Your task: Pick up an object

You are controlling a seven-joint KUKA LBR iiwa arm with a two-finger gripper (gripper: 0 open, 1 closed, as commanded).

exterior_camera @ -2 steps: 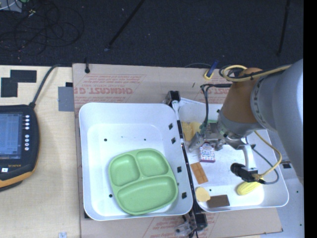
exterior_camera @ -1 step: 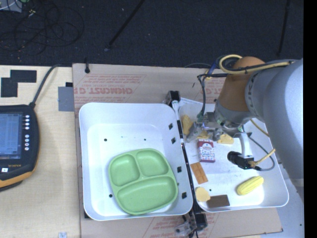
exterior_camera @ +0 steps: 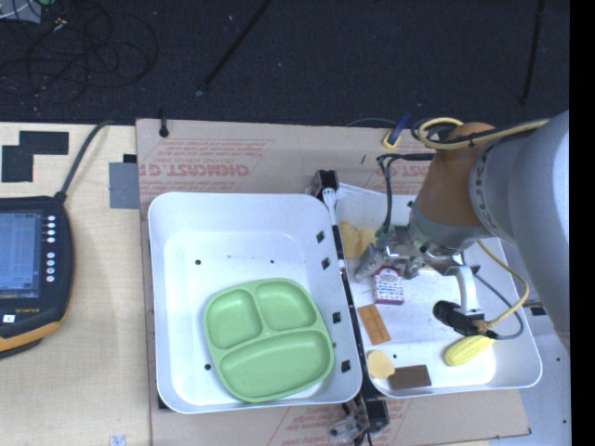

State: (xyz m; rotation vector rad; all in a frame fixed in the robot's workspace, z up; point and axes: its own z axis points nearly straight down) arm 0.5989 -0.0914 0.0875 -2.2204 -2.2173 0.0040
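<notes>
**Gripper low over the right bin, packet just on its near side**

Nearest you, at the front wall of the right bin [exterior_camera: 423, 337], lie a brown block [exterior_camera: 409, 376] and, just to its left, a round yellow piece [exterior_camera: 379, 364], the two close to touching; behind them an orange-brown strip [exterior_camera: 374, 324] lies at a slant near the wall shared by the bins; well to the right of the strip a yellow, cob-like object [exterior_camera: 468, 349] rests on the bin floor.

The gripper [exterior_camera: 395, 256] hangs low in the left half of that bin, with the orange band [exterior_camera: 451, 184] and the grey arm [exterior_camera: 539, 212] above and to the right of it; you cannot tell from this view whether it is spread or pressed together, and nothing shows clamped in it.

The red-and-white packet [exterior_camera: 390, 289] lies flat on the bin floor just on the near side of the gripper, between it and the strip; whether the two touch you cannot tell. A pale yellow piece [exterior_camera: 352, 240] lies to the gripper's left, against the shared wall.

In the left bin [exterior_camera: 186, 249] a green divided plate [exterior_camera: 270, 340] sits towards the near right corner; both bins stand on a sheet of cardboard [exterior_camera: 232, 156]; on the counter [exterior_camera: 93, 370] at far left lies a control pendant [exterior_camera: 28, 268].
</notes>
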